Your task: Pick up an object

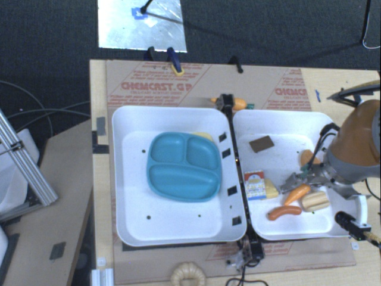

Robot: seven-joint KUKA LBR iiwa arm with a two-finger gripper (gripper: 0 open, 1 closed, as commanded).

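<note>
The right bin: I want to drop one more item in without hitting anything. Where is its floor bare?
The right white bin has bare floor along its far wall, above the brown square block, and a strip at its near left corner below the small red-and-white box. Its near right is crowded: orange carrot, orange sausage, tan bread roll and the gripper.

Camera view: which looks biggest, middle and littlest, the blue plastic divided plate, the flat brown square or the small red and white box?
1. Blue plastic divided plate, by far the largest.
2. Small red and white box.
3. Flat brown square, close to the box in size, so that order is unsure.
</note>
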